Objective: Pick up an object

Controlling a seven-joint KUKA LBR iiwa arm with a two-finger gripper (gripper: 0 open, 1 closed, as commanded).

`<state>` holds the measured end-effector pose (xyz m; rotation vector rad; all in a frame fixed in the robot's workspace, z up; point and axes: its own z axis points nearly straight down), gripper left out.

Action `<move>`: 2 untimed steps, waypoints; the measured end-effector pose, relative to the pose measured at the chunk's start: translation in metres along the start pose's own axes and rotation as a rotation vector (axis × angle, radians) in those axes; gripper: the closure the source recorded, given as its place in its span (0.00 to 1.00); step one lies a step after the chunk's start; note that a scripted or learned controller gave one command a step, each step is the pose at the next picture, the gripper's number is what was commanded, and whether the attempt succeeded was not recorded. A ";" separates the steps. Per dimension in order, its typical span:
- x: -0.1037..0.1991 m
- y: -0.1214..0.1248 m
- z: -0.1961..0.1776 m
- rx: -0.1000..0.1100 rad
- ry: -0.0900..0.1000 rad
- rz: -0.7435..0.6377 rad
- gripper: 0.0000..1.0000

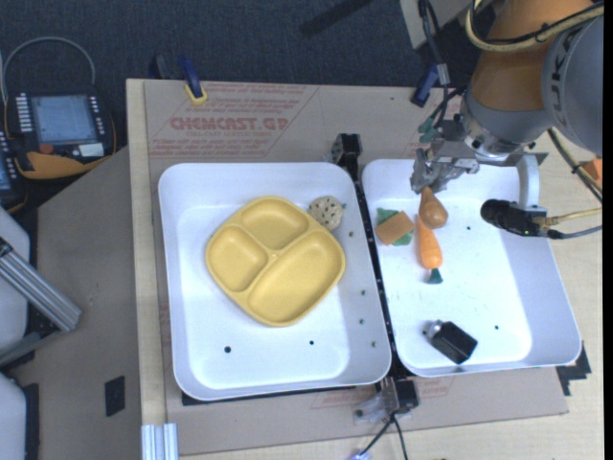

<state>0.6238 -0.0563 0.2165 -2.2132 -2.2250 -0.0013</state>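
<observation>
My gripper [430,181] hangs over the far left part of the right bin [522,290]. Just below its tip is a small brown rounded object [434,210], touching or nearly touching it. An orange carrot [429,245] with a green end lies right in front of that object. To the left, by the bin wall, sits an orange and green sandwich-like piece [394,227]. A black block [452,340] rests near the front edge of the right bin.
The left bin [192,324] holds a yellow divided plate [276,259] with a speckled cookie [327,211] at its far right corner. The arm's orange band and grey body rise over the right bin's far right corner.
</observation>
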 end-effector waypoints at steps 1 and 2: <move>0.054 -0.008 0.007 0.001 0.000 -0.001 1.00; 0.099 -0.017 -0.003 0.000 0.000 0.000 1.00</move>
